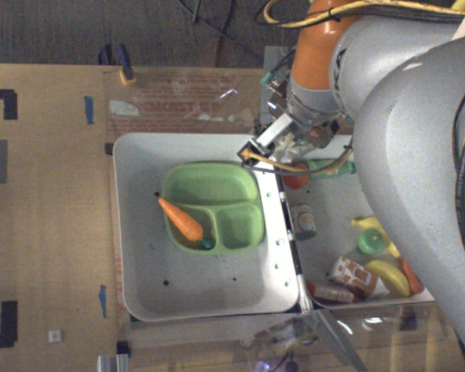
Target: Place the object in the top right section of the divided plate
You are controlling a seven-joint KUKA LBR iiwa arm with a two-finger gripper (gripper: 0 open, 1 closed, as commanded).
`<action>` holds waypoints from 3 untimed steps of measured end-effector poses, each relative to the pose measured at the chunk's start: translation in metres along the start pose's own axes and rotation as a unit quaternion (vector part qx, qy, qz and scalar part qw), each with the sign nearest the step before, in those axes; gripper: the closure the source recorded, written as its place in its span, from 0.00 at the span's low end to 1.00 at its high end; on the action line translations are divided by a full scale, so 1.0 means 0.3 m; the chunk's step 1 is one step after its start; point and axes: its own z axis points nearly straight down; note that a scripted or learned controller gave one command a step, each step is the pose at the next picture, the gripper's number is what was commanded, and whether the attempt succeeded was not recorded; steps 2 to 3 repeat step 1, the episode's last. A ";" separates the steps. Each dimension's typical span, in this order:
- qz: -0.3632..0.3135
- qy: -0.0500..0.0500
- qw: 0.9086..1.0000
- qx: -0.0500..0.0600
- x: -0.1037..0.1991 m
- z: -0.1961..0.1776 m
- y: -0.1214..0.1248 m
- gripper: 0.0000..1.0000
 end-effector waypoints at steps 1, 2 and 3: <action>0.000 0.000 1.000 0.000 0.002 0.000 -0.002 0.00; 0.000 0.000 1.000 0.000 0.002 0.000 -0.002 0.00; 0.000 0.000 1.000 0.000 0.002 0.000 -0.002 0.00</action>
